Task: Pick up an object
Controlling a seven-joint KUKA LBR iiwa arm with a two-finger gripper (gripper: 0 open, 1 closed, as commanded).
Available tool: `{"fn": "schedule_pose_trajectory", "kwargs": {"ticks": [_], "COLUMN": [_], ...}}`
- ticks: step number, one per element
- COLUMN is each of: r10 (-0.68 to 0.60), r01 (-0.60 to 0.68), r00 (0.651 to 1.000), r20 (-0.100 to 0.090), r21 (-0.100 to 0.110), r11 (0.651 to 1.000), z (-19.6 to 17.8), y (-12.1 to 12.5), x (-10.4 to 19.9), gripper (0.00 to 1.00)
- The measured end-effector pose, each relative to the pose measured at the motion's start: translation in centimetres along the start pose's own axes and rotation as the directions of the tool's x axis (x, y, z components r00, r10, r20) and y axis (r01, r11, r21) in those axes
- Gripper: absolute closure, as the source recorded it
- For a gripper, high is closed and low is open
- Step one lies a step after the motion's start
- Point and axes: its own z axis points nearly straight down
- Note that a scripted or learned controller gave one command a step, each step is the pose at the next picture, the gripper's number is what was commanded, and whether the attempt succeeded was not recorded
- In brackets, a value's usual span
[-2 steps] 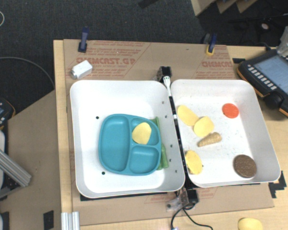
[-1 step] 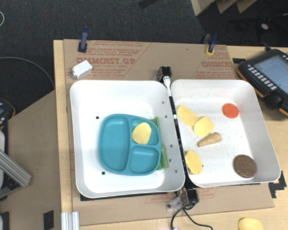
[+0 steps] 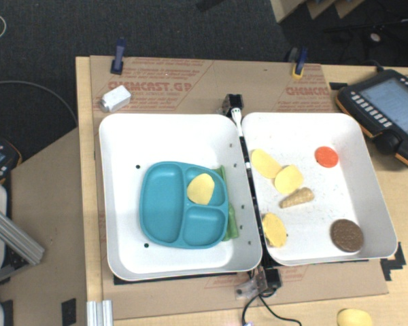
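A: How do the jaws stand?

B: I cannot tell. Start with the right bin (image 3: 374, 182) instead: three yellow pieces, one (image 3: 265, 163) near the left wall, a second (image 3: 289, 179) touching it, and a third (image 3: 275, 230) lower down. A tan cone (image 3: 296, 197) lies between them on its side.

A: Anything standing clear?

B: An orange disc (image 3: 326, 157) sits alone toward the far wall, and a brown disc (image 3: 346, 236) alone near the front corner.

A: Which would you take?

B: Probably the cone. It looks light and stiff, likely toy food, and stands higher than the flat discs. I'd close across its thick end; the taper might slip out.

A: And the left bin (image 3: 115, 182)?

B: A teal tray (image 3: 163, 209) holds another yellow piece (image 3: 201, 189) in its upper compartment. The tray's walls would likely crowd the jaws. The discs look thin and smooth, hard to pinch off the floor.
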Motion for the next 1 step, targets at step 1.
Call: {"fn": "schedule_pose_trajectory", "kwargs": {"ticks": [1], "r10": [0.002], "r01": [-0.001], "r00": [1.0], "r20": [-0.012], "r21": [0.03], "r11": [1.0], "z": [12.33], "y": [2.37], "x": [0.17], "gripper": [1.0]}}
